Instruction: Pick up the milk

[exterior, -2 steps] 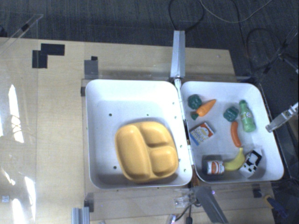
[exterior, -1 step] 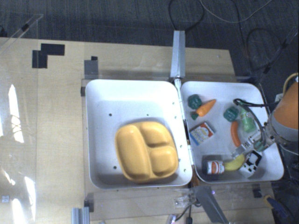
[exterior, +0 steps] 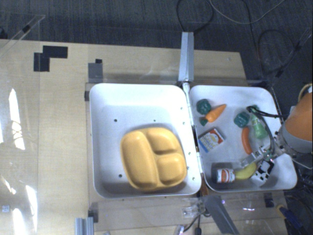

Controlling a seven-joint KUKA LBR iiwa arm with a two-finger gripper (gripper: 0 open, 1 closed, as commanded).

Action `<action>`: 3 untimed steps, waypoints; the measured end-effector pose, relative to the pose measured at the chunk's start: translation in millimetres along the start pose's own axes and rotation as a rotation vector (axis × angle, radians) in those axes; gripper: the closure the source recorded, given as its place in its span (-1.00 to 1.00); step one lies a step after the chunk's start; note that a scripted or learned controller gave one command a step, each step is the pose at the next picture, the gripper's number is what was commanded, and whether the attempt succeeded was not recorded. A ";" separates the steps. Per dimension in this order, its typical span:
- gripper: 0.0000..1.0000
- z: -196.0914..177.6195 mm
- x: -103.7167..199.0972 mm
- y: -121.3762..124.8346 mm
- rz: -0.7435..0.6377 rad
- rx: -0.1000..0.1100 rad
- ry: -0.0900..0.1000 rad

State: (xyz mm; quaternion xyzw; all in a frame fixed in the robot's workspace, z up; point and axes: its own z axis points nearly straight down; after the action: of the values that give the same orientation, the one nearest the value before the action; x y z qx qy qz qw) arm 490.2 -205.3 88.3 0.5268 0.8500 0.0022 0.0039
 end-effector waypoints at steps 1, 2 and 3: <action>1.00 -12.3 -0.6 3.3 -0.003 -0.006 -0.004; 1.00 -108.7 16.3 8.2 0.007 0.001 -0.002; -1.00 -108.5 16.4 8.1 0.006 0.002 -0.001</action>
State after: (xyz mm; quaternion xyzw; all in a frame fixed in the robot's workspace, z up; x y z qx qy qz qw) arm 489.2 -186.9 196.8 0.5295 0.8483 0.0011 0.0041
